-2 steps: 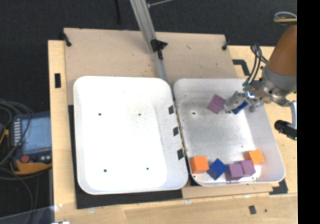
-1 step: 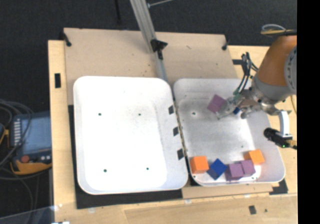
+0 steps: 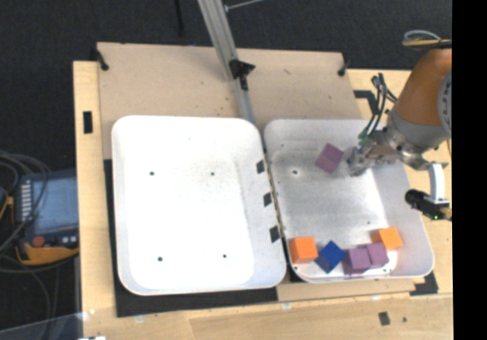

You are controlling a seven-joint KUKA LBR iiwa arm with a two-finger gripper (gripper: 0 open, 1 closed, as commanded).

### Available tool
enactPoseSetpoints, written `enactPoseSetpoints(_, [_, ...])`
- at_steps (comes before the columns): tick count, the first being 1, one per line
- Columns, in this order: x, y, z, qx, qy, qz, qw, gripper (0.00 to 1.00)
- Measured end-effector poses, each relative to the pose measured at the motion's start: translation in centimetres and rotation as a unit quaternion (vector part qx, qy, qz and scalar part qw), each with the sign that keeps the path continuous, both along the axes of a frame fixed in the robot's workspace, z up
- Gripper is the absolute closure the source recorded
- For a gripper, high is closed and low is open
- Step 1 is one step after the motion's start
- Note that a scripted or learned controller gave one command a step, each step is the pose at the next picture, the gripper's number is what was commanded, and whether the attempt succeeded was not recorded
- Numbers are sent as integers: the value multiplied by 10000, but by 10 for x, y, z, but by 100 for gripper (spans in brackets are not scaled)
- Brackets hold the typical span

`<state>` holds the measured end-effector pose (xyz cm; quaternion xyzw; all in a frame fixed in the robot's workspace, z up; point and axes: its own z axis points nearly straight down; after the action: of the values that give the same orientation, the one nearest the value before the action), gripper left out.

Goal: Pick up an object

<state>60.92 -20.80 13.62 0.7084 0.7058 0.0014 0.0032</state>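
Observation:
A purple block [image 3: 329, 157] lies in the upper part of the right bin [image 3: 335, 201]. My gripper [image 3: 358, 163] hangs just to its right, low over the bin floor, close to the block but not around it. Along the bin's front edge sit an orange block [image 3: 303, 249], a blue block [image 3: 330, 255], two purple blocks [image 3: 365, 258] side by side and another orange block [image 3: 390, 237].
The left bin [image 3: 190, 201] lies beside the right one. A slanted metal pole [image 3: 217, 23] rises from between the bins at the back. The arm's orange band [image 3: 426, 91] sits over the right bin's far right corner.

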Motion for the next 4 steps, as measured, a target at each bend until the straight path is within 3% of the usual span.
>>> enactPoseSetpoints(2, [-4,4,116,-1,-8,36,10000,100])
enactPoseSetpoints(3, [-3,3,137,6,11,41,10000,100])
enactPoseSetpoints(4, [-25,48,133,9,30,44,10000,100])
